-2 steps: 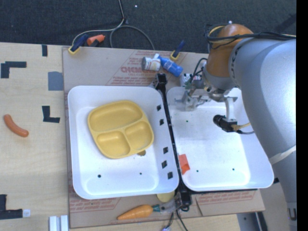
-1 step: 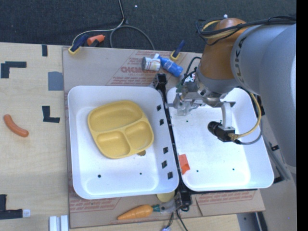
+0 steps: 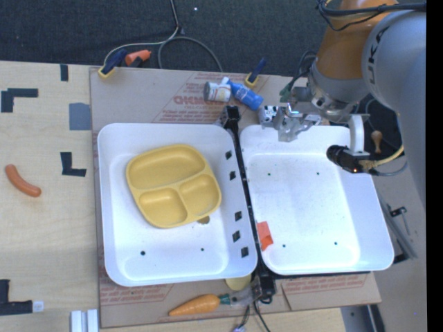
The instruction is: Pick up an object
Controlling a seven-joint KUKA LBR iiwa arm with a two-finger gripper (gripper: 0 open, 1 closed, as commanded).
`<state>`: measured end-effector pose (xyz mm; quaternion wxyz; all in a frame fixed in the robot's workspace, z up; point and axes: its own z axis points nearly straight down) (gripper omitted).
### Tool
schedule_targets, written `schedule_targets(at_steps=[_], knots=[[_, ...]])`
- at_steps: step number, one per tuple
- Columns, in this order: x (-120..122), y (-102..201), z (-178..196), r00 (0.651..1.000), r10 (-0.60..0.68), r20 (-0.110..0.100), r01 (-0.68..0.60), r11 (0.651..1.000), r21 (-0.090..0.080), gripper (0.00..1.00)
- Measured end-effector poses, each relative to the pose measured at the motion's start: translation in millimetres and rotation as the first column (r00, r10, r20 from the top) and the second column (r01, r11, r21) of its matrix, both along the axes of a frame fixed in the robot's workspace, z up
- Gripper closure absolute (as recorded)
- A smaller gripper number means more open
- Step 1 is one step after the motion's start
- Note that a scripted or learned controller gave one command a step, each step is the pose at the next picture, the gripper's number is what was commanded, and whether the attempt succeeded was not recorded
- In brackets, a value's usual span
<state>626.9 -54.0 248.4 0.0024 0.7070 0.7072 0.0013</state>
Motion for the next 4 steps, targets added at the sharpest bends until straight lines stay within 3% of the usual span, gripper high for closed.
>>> schedule_targets(at_steps=[1, 2, 3, 4], knots=[[-4, 11, -29, 1.0, 0.001, -0.008, -0.001, 1.0, 0.0, 1.0], [-12, 87, -61, 1.0, 0.006, -0.009, -0.006, 1.0, 0.002, 1.0], [-12, 56, -27, 1.0, 0.0, -0.004, 0.0, 1.0, 0.001, 1.0], [-31, 37, -66, 1.0, -0.001, -0.01, 0.001, 1.0, 0.0, 1.0]])
